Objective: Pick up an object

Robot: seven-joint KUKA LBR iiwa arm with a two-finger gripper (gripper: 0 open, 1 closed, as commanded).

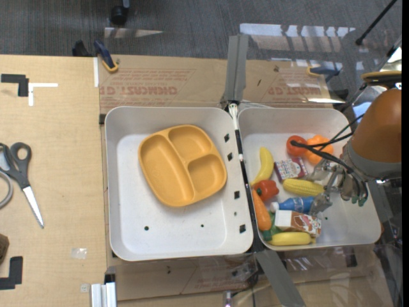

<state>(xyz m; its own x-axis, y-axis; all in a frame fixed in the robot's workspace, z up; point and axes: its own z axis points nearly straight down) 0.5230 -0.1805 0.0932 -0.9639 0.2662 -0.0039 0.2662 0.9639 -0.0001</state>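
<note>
Arm (pixel 383 130), grey with an orange band, stands highest over the bench and enters from the right, with its gripper (pixel 337 187) low over the right side of the right bin (pixel 358 232). Whether the gripper is open or closed cannot be told, and no item is seen held in it

Bench (pixel 51 126) carries a cardboard sheet (pixel 160 82) under two white bins set side by side and touching along their inner walls.

Left bin (pixel 121 235) contains one item: a yellow-orange divided plate (pixel 183 165) with three compartments, lying flat near the bin centre.

Right bin contains the pickable objects, a cluster of toy foods in its left and middle part:
- banana (pixel 265 164), against the left wall
- yellow squash (pixel 291 238), along the front wall
- corn cob (pixel 303 187), just left of the gripper
- carrot (pixel 261 213), beside the left wall
- orange fruit (pixel 316 147) and red tomato (pixel 296 146), touching, at the back
- red pepper (pixel 266 188), below the banana
- blue bottle (pixel 297 204), under the corn cob
- small carton (pixel 305 222), below the bottle
- snack packet (pixel 287 169), between banana and corn cob

Scissors (pixel 22 178) lie on the bench, well apart to the left
</note>
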